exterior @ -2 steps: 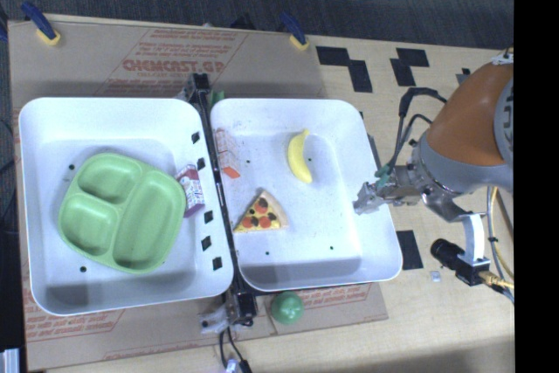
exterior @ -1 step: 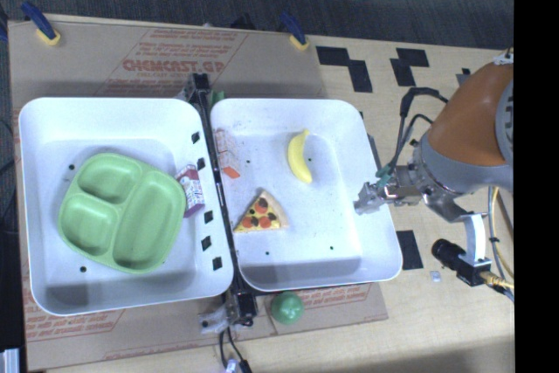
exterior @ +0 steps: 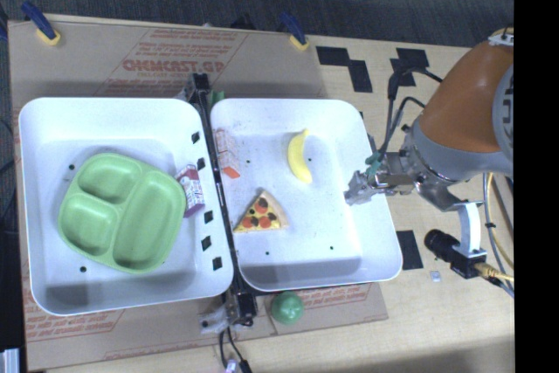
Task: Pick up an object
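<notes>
The right bin (exterior: 376, 253) holds a yellow banana (exterior: 300, 156) near its middle back and a toy pizza slice (exterior: 259, 214) toward its front left. A small orange piece (exterior: 231, 172) lies by the bin's left wall. My gripper (exterior: 359, 188) hangs over the right bin's right rim, to the right of the banana and apart from it. Nothing shows between its fingers.
The left bin (exterior: 44, 122) holds a green divided plate (exterior: 122, 211) and a small purple packet (exterior: 192, 188) by its right wall. A green ball (exterior: 286, 307) rests on the cardboard in front of the right bin. Clamps (exterior: 42, 24) hold the cardboard's back edge.
</notes>
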You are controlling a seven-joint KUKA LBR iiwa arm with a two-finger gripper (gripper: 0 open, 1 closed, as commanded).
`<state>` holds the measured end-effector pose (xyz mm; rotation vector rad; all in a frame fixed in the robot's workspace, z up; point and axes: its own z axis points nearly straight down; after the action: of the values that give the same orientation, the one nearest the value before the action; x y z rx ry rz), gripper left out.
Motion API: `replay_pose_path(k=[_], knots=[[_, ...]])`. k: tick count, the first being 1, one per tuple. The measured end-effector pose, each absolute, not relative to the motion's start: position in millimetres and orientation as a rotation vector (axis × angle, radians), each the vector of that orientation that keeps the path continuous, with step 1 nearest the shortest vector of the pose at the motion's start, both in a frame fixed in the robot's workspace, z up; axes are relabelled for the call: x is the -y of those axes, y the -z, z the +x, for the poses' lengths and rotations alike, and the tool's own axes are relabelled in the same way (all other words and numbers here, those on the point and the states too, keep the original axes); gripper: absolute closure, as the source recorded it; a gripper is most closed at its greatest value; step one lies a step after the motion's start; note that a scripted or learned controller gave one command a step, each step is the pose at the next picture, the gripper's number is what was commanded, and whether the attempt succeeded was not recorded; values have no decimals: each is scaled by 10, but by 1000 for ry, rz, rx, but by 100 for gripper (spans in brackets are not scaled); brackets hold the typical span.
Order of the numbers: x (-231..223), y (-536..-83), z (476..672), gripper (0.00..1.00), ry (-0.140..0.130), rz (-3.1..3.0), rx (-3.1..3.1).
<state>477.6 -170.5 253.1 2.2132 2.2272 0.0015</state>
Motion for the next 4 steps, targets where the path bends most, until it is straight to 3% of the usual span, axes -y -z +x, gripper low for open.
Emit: replay_pose_path(k=[1, 2, 3, 4], knots=[[1734, -2246, 4764, 100, 3, 2216, -2229], [1530, -2047, 5018, 100, 3, 2214, -2230], [1997, -2068, 4765, 100, 2, 2218, -2227], [2109, -2072, 4765, 100, 1, 2218, -2226]])
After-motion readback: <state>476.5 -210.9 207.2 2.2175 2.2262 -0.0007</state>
